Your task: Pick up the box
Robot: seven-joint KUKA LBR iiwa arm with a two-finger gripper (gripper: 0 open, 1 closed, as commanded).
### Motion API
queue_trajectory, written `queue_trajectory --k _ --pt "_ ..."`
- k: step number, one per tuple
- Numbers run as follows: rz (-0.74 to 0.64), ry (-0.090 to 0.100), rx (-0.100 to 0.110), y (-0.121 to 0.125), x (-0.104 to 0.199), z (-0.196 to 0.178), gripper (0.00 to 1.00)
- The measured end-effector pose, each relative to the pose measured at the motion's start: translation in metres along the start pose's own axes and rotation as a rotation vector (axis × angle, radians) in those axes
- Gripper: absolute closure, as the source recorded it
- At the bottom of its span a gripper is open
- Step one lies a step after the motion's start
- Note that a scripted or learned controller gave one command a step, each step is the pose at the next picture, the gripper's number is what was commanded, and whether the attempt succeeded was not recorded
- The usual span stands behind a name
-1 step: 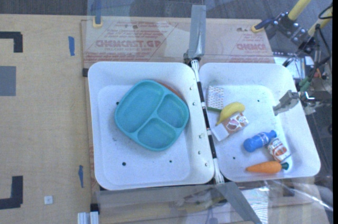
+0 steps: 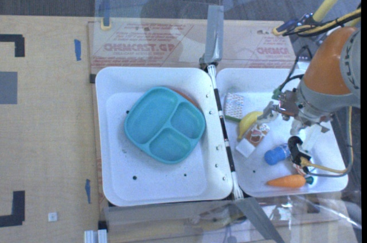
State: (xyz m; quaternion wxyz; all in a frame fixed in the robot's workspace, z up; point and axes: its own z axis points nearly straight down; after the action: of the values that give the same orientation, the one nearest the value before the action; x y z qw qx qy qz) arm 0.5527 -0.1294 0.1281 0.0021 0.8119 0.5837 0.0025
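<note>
In the right bin (image 2: 338, 179), nearest at 6 o'clock, lies one orange carrot (image 2: 286, 181); above it one blue bottle-like toy (image 2: 277, 155), one yellow banana (image 2: 248, 122), and one small brown-and-white carton box (image 2: 253, 139) at 9 o'clock, touching the banana. It looks light, stiff, thin-walled; grip across its narrow sides. The gripper (image 2: 291, 112) hovers just right; open or closed, I cannot tell. Farthest, one checked packet (image 2: 234, 104). Left bin (image 2: 109, 179): one teal divided plate (image 2: 165, 124).

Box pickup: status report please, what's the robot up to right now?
Gripper over right bin, nothing visibly held. Box lies flat at bin's far left corner, untouched. Banana crowds its near edge; small carton just beyond.
</note>
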Motion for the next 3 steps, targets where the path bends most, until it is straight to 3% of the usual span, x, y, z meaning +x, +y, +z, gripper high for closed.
queue_trajectory --k 1,2,3 --pt "-0.263 -0.001 0.003 0.019 0.021 0.013 0.0" --pt "-0.283 -0.007 0.006 0.068 0.053 0.035 0.0" --pt "-0.513 0.01 0.033 0.111 0.018 0.043 0.0"
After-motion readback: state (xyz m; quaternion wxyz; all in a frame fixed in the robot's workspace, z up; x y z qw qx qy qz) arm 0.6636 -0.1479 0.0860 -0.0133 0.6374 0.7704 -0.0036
